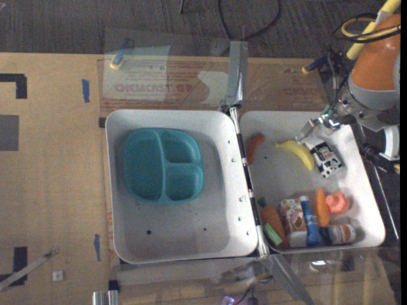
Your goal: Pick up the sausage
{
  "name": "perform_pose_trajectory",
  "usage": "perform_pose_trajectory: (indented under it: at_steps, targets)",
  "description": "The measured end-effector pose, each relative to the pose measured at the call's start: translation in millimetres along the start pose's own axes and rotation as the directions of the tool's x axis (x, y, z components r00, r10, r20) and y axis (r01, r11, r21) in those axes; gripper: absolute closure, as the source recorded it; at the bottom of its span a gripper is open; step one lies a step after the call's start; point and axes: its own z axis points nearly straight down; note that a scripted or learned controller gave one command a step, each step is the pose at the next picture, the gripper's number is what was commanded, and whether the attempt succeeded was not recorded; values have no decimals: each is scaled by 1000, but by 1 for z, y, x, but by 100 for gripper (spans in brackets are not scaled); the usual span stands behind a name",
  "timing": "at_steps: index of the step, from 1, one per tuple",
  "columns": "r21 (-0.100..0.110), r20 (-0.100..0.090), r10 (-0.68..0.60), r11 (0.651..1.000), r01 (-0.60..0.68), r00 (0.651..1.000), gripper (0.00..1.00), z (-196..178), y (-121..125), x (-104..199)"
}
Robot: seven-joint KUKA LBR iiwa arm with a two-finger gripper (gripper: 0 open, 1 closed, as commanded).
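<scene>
Start at the gripper [311, 129]. You see it near the far edge of the right bin [369, 189], just beyond the banana [297, 152]. Its metal end is small and partly blurred, so you cannot tell how far the jaws stand apart; nothing is visibly held in them. The tool lies low over the bin, tilted toward the left, with the grey wrist behind it and the orange band [378, 68] above that, rising toward the upper right corner. Yellow and black cables loop around the arm there.

Count the contents of the right bin:
- One sausage [254, 147], reddish-orange, lying against the left wall near the far end, well apart from the gripper.
- One banana, yellow, between the sausage and the gripper.
- One black-and-white carton [325, 157], just beside the banana on its right.
- One carrot [274, 220] at the near left, with a small green piece [272, 234] beside it.
- One printed box [292, 220], one blue tube [311, 224], one orange stick-shaped item [323, 207], one pink ring-shaped item [338, 203] and one small jar [342, 234], all clustered along the near edge.

Count the contents of the left bin [127, 234]: one teal divided plate [163, 164], lying flat in the far left part, with three compartments.

You have two white bins side by side, touching along a centre seam, on a brown bench [51, 189].
</scene>
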Motion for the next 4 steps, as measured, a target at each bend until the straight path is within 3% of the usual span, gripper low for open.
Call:
perform_pose_trajectory:
  at_steps: [1, 2, 3, 4]
  targets:
    - [4, -4, 37, 999, -37, 999, 0, 62, 41, 42]
    - [-1, -1, -156, 988, 156, 988, 0, -24, 65, 116]
    - [2, -4, -228, 974, 228, 974, 0, -23, 22, 91]
    - [8, -9, -225, 974, 225, 974, 0, 75, 44, 56]
